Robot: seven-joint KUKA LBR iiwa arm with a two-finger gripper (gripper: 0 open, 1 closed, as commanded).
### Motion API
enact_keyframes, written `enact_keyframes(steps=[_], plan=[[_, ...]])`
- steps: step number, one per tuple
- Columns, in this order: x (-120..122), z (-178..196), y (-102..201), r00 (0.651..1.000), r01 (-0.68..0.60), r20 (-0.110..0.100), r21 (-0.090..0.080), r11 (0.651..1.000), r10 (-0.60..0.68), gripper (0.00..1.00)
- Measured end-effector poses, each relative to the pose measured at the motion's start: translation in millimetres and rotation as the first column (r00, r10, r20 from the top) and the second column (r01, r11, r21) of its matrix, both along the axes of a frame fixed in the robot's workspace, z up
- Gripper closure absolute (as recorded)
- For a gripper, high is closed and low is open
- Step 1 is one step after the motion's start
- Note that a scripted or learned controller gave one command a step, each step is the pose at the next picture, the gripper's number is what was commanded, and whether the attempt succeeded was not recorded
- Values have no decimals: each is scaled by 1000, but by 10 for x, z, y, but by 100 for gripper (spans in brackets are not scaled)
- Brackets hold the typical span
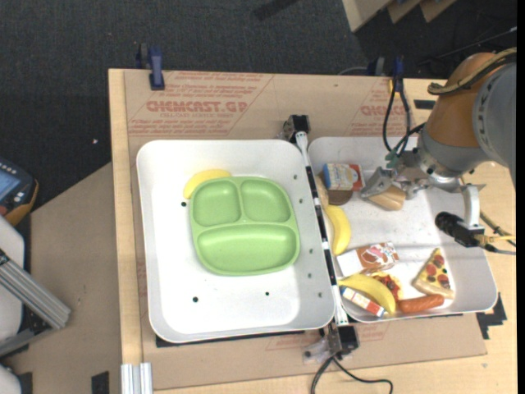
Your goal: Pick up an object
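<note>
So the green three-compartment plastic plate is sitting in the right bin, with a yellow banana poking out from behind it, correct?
Not quite. The camera view shows the green three-compartment plastic plate in the left white bin, not the right one. The rest holds: a yellow banana pokes out from behind its far left edge.

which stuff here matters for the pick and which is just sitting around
In play: grey metal claw low in the right white bin, over a tan bread-like piece; small milk carton beside it.

Lying about: green divided plate, yellow bananas, pizza slice, red sausage.
</note>
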State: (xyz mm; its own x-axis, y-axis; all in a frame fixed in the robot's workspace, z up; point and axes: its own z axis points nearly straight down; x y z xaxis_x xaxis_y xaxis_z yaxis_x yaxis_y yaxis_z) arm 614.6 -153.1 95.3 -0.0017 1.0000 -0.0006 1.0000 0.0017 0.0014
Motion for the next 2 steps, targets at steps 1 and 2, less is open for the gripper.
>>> enact_keyframes(steps=[1,2], plan=[[-155,957,800,1000,-6,8,2,1000,6,100],[-422,893,1438,1000,-4,-5,3,1000,4,100]])
